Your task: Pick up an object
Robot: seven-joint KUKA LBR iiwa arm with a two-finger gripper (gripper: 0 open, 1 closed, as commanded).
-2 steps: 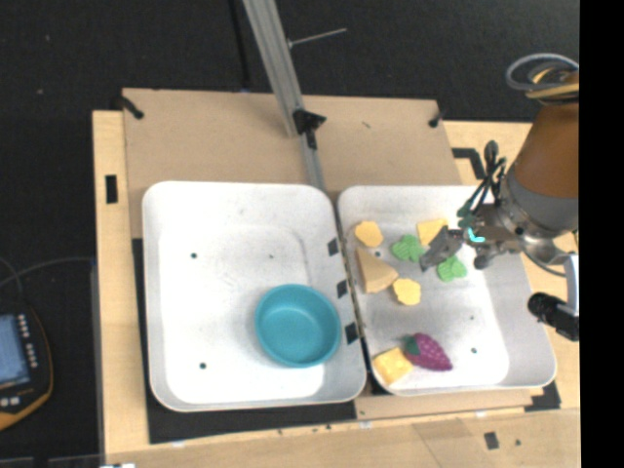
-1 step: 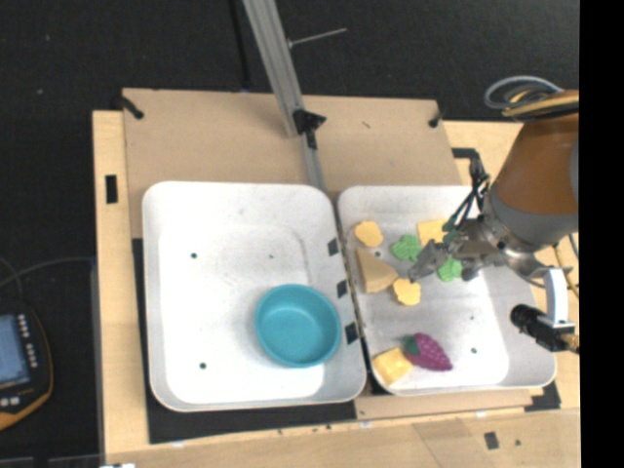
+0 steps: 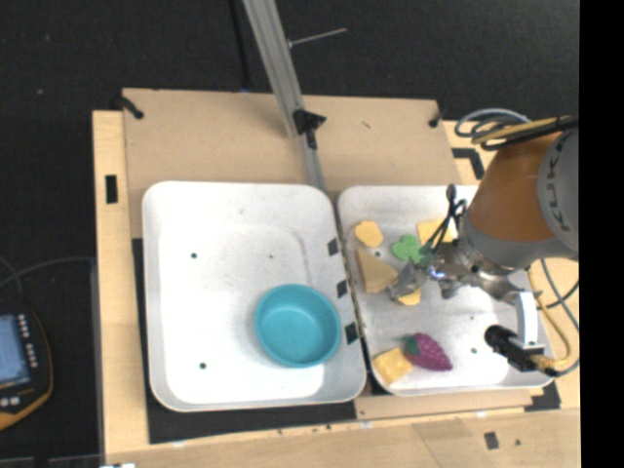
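My gripper (image 3: pixel 411 283) is low in the right bin (image 3: pixel 468 373), among a cluster of small toys near the bin's left-middle. A tan wedge (image 3: pixel 373 272) lies just left of the fingers, and a small yellow piece (image 3: pixel 411 299) sits right under them. A green piece (image 3: pixel 406 249) and a yellow piece (image 3: pixel 430 232) lie just behind the gripper, and another yellow piece (image 3: pixel 368 233) sits further left. A purple grape bunch (image 3: pixel 427 351) and a yellow block (image 3: pixel 392 365) rest near the bin's front edge. The arm's wrist hides how the fingers stand.
The left bin (image 3: pixel 195 261) holds a teal bowl (image 3: pixel 292 325) at its front right. A slanted metal pole (image 3: pixel 283 76) rises behind the bins. The arm's orange band (image 3: pixel 517 198) and cables cover the right bin's back right corner.
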